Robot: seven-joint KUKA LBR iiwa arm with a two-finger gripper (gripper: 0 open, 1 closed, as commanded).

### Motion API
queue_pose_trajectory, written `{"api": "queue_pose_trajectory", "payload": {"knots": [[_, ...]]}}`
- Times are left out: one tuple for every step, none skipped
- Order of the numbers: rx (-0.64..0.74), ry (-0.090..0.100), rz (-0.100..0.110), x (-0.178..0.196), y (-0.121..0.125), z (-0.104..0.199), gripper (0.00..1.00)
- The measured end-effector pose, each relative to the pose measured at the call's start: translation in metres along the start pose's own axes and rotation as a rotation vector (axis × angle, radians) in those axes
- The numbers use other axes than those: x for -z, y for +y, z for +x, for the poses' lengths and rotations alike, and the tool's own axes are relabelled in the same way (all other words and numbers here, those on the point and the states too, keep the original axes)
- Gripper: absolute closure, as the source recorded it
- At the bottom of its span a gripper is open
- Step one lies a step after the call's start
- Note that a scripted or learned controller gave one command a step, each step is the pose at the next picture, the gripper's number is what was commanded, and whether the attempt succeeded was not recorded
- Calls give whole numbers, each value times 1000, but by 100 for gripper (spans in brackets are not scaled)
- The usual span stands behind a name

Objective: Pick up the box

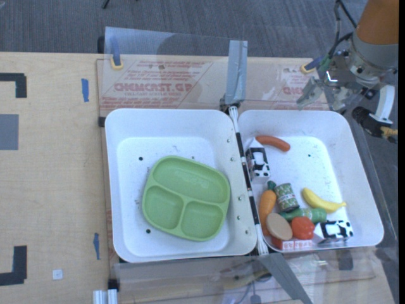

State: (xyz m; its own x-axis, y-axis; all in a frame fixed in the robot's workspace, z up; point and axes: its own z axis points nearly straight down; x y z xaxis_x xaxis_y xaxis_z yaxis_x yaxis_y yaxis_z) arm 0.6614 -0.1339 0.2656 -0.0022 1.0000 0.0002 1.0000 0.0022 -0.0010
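we see the arm's gripper [324, 88] hanging above the far rim of the right bin [357, 145], off to the back right of the toys; the view is too cluttered there for us to tell whether it is spread or pressed together, and nothing shows in its grasp; the box [257, 161], a small black-and-white carton, lies in the right bin hard against the wall shared with the left bin [124, 138], well apart from the gripper.

the main risk, as we judge it, is that shared wall; a descent set a little too far toward it could strike the rim or leave no room on that side of the box, and the carton could then tip or slide instead of lifting; a second black-and-white piece [335, 230] sits at the near right corner, and we think a program could mistake it for the target.

around the box: a red sausage [273, 142] lies just behind it, near enough to be nudged; a carrot [267, 202] and a small can [286, 196] lie just in front; farther toward us sit a banana [321, 200], a tomato [303, 227] and a round tan slice [279, 226]; a green divided plate [185, 198] rests in the left bin, clear of the approach.
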Motion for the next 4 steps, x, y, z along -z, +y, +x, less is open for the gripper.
{"api": "queue_pose_trajectory", "payload": {"knots": [[-215, 0, 8, -149, -18, -49, 0], [-210, 0, -2, -179, 7, 1, 0], [-286, 1, 2, -180, 6, 39, 0], [-567, 1, -1, -179, -55, 29, 0]]}}
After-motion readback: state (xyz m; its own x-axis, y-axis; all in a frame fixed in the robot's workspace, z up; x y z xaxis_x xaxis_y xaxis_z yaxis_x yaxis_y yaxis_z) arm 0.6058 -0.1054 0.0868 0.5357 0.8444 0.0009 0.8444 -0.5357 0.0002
